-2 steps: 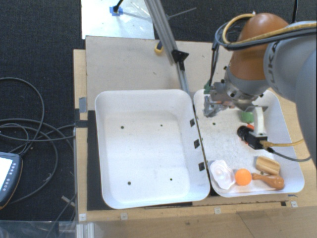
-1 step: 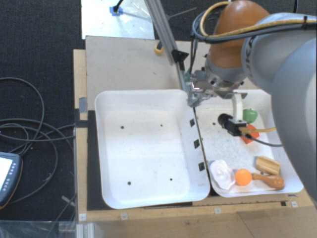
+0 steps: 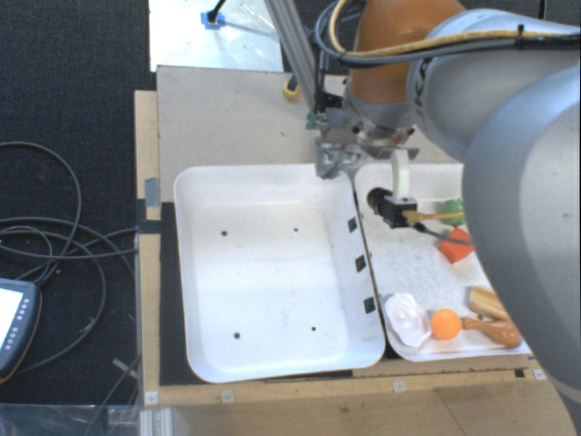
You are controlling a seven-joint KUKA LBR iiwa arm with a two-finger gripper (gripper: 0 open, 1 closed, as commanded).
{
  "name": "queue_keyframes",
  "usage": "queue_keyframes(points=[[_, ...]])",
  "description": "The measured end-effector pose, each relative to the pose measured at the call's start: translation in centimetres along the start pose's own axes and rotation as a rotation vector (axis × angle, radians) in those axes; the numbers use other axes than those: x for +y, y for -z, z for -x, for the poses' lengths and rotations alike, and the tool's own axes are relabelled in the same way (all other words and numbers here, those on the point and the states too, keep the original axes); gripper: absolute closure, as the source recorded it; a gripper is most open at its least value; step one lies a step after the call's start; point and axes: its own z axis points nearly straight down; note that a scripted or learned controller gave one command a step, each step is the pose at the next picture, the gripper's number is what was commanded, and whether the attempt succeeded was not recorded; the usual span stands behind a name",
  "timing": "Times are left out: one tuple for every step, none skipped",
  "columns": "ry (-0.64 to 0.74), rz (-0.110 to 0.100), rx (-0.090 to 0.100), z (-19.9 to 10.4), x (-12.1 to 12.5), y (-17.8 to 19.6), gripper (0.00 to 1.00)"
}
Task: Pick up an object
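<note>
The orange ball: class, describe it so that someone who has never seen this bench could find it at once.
Start at the right-hand white bin. Go to its near edge, where several things lie together. The orange ball sits between a crumpled white plastic piece on its left and a brown wooden tool on its right; it is the only round, plain orange thing there.

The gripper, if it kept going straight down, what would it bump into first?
Probably the back rim of the left bin. The gripper points down near where that rim meets the divider between the bins. Depth is hard to judge from this slanted view, so it might land just behind the rim on the bench.
</note>
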Motion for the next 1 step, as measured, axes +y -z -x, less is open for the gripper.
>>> queue_keyframes(points=[[-0.003,-0.003,-0.003,0.32,-0.1,-0.05,0.0]])
